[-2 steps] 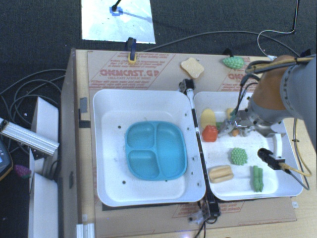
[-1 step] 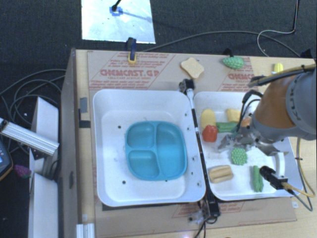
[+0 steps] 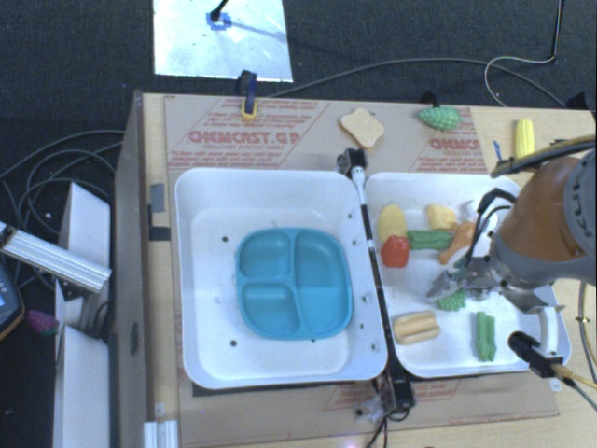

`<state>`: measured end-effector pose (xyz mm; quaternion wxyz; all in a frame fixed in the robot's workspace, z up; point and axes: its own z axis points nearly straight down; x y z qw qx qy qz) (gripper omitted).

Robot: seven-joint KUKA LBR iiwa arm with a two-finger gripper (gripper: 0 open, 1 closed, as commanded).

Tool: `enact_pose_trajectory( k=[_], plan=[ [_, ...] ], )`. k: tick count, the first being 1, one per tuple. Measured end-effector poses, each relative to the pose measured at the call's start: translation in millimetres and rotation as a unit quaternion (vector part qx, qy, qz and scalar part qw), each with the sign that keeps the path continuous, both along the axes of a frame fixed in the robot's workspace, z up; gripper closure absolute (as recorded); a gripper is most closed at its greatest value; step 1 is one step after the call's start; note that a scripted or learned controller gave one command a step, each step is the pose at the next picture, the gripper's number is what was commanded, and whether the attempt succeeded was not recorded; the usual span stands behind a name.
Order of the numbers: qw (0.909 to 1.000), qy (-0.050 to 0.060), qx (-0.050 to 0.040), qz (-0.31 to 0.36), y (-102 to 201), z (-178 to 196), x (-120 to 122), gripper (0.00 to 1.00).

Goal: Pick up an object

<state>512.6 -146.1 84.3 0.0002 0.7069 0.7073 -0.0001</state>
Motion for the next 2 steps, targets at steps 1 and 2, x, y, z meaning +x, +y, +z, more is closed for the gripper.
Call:
enact_pose_trajectory(
  k=[1,2],
  plan=[
    [1.0,-0.001,0.0004,0.001,1,10,1,1.0],
    [1.0,-0.002,0.0005,0.002,71,101,18,1.0]
  ],
)
